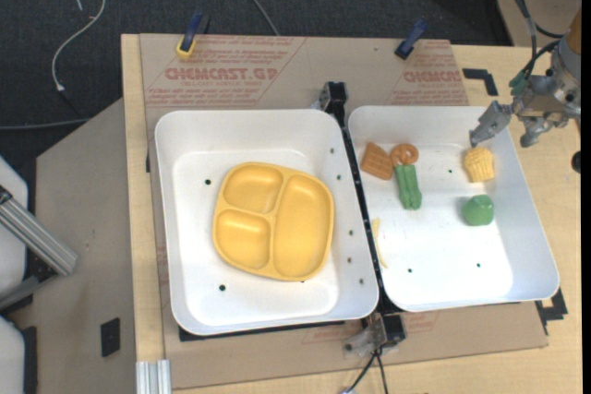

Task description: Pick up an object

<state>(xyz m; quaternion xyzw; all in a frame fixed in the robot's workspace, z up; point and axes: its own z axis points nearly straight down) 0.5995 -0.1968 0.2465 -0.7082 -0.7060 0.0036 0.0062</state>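
from where i stand nothing has been picked up yet, by the look of it. the gripper (506,126) hangs at the upper right of the frame, over the top right corner of the right bin (526,272), with its two fingers spread apart and nothing between them. the yellow corn piece (478,164) lies just below its left finger, near but apart, so i'd judge that the likeliest pick. what is left is the whole of it: coming down, closing on something, and lifting.

the other candidates sit in the upper half of the same bin: a green round piece (477,210) below the corn, a green long piece (408,187) standing on end toward the left, an orange ring (404,154) touching its top, and an orange wedge (377,161) just beside that. the lower half of the bin is bare.

the left bin (175,198) holds a yellow divided plate (273,220) in the middle. two blue clamps (192,32) pin the cardboard at the top edge.

nothing really blocks the way to the corn; the bin's upper wall is close behind it, which could crowd a finger.
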